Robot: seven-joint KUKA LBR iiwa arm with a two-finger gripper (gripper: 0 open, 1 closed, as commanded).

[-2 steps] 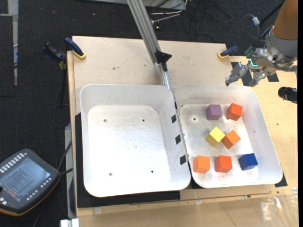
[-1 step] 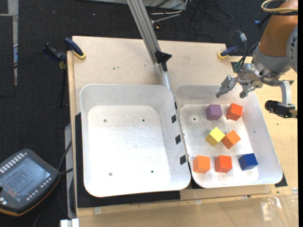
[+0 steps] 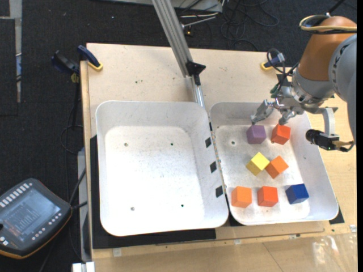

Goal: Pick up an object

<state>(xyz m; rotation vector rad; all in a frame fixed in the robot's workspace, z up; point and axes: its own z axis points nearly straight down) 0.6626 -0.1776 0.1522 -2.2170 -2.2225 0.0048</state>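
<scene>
While gripper (image 3: 274, 113) hovers, purple cube (image 3: 256, 134), unlabelled

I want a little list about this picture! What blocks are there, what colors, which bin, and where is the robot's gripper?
blocks: seven, all in the right bin
colors: one purple, one yellow, one blue, four orange
left bin: holds no blocks
gripper: open, above the purple block and an orange block, holding nothing
arm: reaches in from the right
</scene>
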